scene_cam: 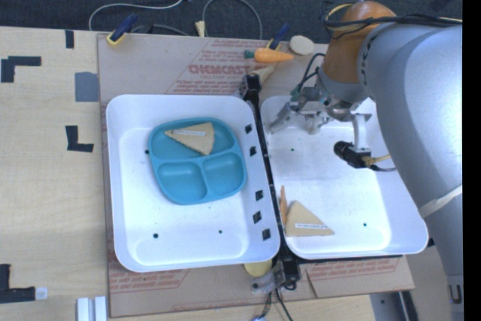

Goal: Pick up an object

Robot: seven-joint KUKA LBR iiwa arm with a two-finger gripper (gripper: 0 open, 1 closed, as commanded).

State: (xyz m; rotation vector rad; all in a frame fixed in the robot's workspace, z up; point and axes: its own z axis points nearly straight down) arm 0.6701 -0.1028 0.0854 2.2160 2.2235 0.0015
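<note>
A tan wedge-shaped piece (304, 220) lies flat near the front of the right bin (376, 192). A second tan wedge (194, 137) rests in the top compartment of a blue divided plate (203, 173) in the left bin (131, 192). My gripper (295, 121) hangs over the back left corner of the right bin, close to the divider between the bins. Its fingers (279, 119) are spread open and nothing is between them. The front wedge lies well below the gripper in the view, apart from it.
The arm's grey body and orange band (353, 26) cover the right bin's back right part. Behind the bins lie an orange carrot-like toy (272, 55) and a cream oval object (302, 44). Cables and a yellow clamp (119, 34) sit at the back.
</note>
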